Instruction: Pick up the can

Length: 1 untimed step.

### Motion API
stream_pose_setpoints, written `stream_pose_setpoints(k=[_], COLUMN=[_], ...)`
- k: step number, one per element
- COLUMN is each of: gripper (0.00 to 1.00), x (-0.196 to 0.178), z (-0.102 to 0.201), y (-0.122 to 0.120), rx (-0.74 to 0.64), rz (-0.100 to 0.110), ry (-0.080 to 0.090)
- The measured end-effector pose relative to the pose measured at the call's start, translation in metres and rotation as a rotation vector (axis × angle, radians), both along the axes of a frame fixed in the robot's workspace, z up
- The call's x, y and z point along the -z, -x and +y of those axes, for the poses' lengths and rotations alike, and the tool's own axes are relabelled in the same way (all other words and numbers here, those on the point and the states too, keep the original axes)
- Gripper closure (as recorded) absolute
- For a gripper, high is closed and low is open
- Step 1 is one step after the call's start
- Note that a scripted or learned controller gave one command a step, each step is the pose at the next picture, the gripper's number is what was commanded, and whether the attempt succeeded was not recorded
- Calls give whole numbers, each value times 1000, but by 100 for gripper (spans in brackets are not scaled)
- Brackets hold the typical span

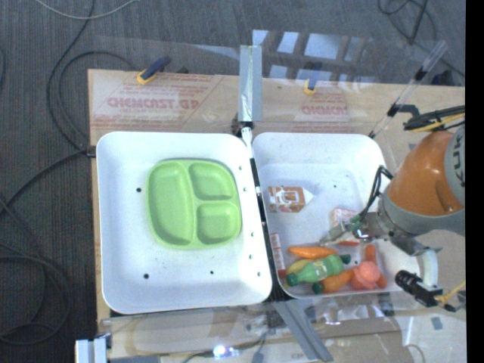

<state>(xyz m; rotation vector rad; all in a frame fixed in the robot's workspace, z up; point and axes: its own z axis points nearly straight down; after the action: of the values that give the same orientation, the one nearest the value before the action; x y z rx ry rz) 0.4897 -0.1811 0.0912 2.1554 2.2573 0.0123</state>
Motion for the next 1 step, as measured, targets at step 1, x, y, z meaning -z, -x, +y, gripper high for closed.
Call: stream_pose_setpoints(k=[1], gripper=[0], x=[1], z=[-26], y=[-43], rx=[97], rz=[16], ry=[-24])
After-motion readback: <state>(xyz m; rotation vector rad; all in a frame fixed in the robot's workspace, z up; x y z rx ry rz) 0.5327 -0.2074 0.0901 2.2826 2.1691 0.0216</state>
